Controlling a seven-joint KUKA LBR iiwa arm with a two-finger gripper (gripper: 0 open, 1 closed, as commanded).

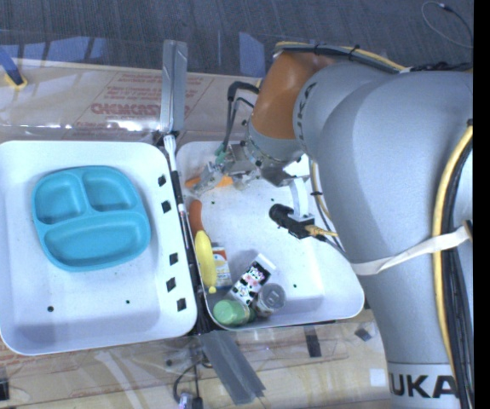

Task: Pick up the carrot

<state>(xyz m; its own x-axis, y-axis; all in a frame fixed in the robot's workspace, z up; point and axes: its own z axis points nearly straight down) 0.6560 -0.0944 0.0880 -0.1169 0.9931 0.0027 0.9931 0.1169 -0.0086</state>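
The carrot (195,215) is a slim orange-red stick lying along the left wall of the right bin (334,292), just beyond a yellow banana-like piece (204,258). My gripper (217,174) is down in the bin's back left corner, a short way beyond the carrot's far end. Small orange bits (193,181) show right at the gripper; I cannot tell what they are. The wrist and grey arm hide the back right of this bin.
At the right bin's front lie a green round thing (230,312), a tin can (271,296), a black-and-white box (252,279) and a small carton (221,266). The left bin (14,313) holds a blue divided plate (91,216).
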